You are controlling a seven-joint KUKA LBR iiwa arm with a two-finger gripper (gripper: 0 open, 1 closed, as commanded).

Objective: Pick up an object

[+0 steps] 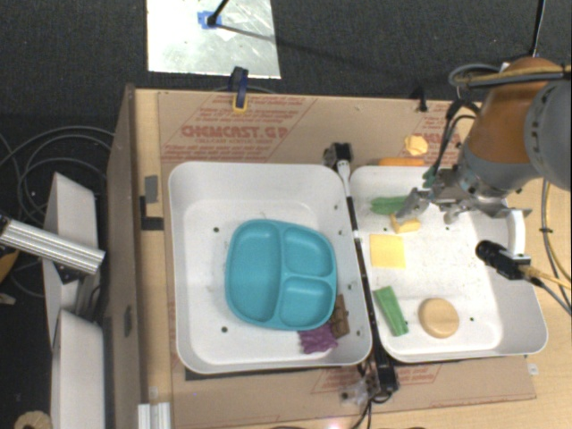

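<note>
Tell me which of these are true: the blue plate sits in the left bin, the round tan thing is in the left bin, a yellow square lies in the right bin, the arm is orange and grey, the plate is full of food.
1. The blue plate sits in the left bin. True.
2. The round tan thing is in the left bin. False: it lies in the right bin, near its front edge.
3. A yellow square lies in the right bin. True.
4. The arm is orange and grey. True.
5. The plate is full of food. False: its three compartments are bare; a purple item lies beside it.
</note>
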